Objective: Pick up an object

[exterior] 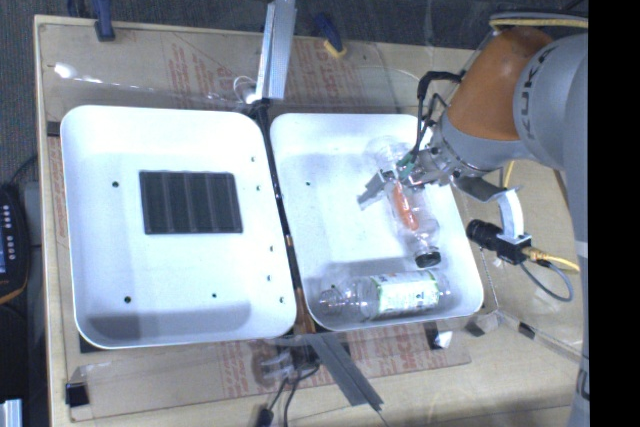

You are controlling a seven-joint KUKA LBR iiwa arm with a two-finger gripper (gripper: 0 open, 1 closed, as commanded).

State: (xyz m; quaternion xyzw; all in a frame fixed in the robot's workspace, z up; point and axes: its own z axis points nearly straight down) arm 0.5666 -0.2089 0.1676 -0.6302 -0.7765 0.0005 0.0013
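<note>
Bench (150, 385): wooden top, carrying two shallow white bins side by side.
Arm (520, 95): grey with an orange band, reaching in from the right over the far right part of the right bin.
Left bin (90, 215): holds a dark ribbed mat (190, 202), lying flat a little left of centre.
Right bin (320, 215): holds the candidates for the pick — two clear bottles.
Bottle at the near wall (385, 297): on its side along the near edge, pale label with a green patch, cap end pointing left.
Small bottle (412, 215): clear, with orange inside and a dark cap at its near end, lying slanted in the right half, directly under the claw.
Claw (400, 177): down at the far end of the small bottle, seemingly touching or just above it; open or closed cannot be told, and no grip on anything is evident.
Risk: smooth round plastic may roll or squirt sideways if pinched off-centre near the end — likely result a closure on air.
Second risk: small bottle lies near the right wall, so a nudge could wedge it there.
</note>
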